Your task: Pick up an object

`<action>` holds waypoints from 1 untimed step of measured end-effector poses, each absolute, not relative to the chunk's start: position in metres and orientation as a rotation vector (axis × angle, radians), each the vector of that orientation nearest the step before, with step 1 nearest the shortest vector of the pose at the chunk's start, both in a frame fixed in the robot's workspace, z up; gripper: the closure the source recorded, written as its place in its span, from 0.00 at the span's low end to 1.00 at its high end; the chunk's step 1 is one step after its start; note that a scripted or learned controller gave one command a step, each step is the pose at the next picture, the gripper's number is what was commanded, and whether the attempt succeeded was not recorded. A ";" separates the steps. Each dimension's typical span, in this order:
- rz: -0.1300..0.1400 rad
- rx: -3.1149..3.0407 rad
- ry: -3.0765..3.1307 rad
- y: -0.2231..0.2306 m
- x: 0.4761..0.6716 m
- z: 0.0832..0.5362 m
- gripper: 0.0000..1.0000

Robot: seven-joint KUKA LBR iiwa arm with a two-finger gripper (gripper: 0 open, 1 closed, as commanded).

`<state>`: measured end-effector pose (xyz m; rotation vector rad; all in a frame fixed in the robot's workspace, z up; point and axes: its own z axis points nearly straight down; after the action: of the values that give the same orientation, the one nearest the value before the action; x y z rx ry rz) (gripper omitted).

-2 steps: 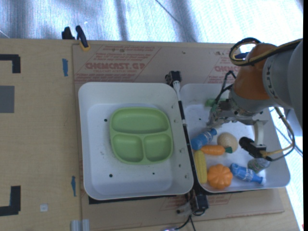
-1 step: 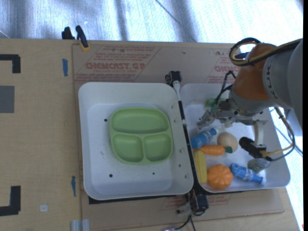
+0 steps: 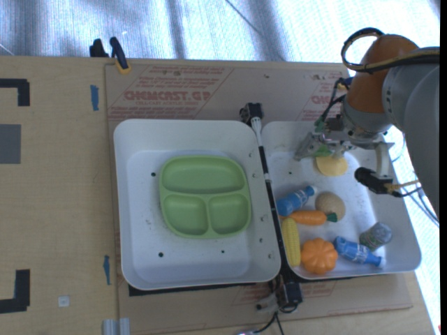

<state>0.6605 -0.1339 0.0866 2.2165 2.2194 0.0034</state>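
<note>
The gripper [image 3: 328, 149] hung over the right bin's [image 3: 408, 251] far edge, above a yellow disc [image 3: 331, 165]; its grip couldn't be made out.

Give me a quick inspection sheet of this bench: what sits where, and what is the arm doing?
Surface: cardboard-covered bench bearing the left bin and the right bin side by side.
Job's things: the right bin holds a pale yellow disc, two blue bottles, a beige potato-like lump, carrot, corn cob, orange pumpkin and a grey lump.
Clutter: green divided tray in the left bin.
Grippers: gripper over the right bin's far end, just above the disc.
Cables: black loop above the wrist.
Surroundings: black clamps at the bench's far edge.
</note>
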 end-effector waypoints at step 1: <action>0.004 2.211 2.221 -0.133 0.661 0.097 1.00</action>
<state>0.6614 -0.1330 0.0974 2.2114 2.2207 0.0038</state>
